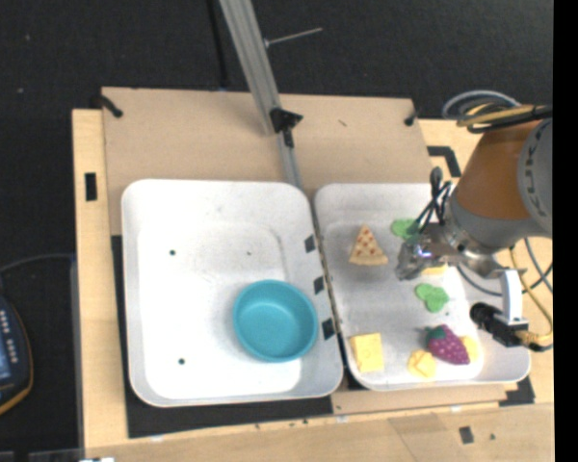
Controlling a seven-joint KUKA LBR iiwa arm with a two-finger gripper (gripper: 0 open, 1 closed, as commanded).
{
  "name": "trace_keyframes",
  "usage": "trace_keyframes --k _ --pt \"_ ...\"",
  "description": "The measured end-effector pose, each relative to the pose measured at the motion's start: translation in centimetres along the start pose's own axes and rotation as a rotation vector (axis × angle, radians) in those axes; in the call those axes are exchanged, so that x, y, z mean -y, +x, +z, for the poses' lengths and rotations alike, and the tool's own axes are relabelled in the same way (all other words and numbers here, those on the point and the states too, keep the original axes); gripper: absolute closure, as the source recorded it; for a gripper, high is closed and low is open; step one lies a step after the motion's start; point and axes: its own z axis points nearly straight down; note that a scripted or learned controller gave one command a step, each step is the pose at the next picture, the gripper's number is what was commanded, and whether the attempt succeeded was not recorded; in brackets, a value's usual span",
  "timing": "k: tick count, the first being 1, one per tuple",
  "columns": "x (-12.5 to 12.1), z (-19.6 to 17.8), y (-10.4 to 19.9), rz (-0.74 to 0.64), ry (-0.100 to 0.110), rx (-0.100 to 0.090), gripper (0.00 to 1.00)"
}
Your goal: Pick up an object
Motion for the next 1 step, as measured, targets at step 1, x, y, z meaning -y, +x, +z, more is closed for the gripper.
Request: trace_keyframes --k 1 --pt "-0.70 -4.29 0.12 0.001 0.005 0.000 1.00"
